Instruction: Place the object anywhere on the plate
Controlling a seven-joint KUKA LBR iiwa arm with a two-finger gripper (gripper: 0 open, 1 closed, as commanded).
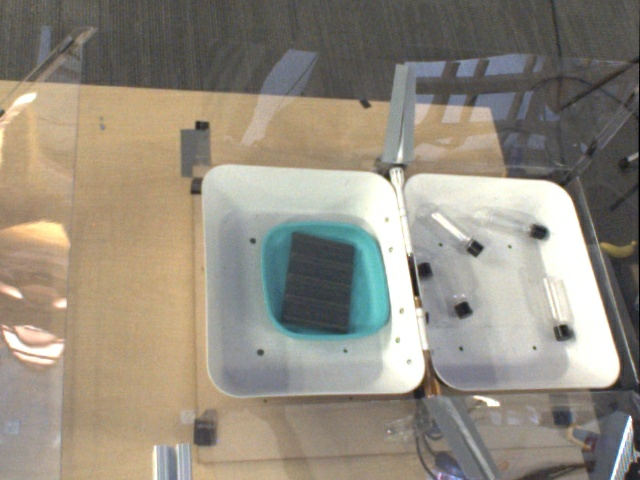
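A dark grey ribbed rectangular block (319, 282) lies flat on the teal plate (374, 286), roughly centred and slightly turned. The plate sits in the middle of the left white bin (228, 298). Nothing touches the block from above.
The right white bin (590, 358) holds several clear tubes with black caps, such as one tube (455, 233) near its back left and another tube (557, 308) by its right wall, plus small black caps (462, 309). A metal bracket (398, 118) stands behind the bins.
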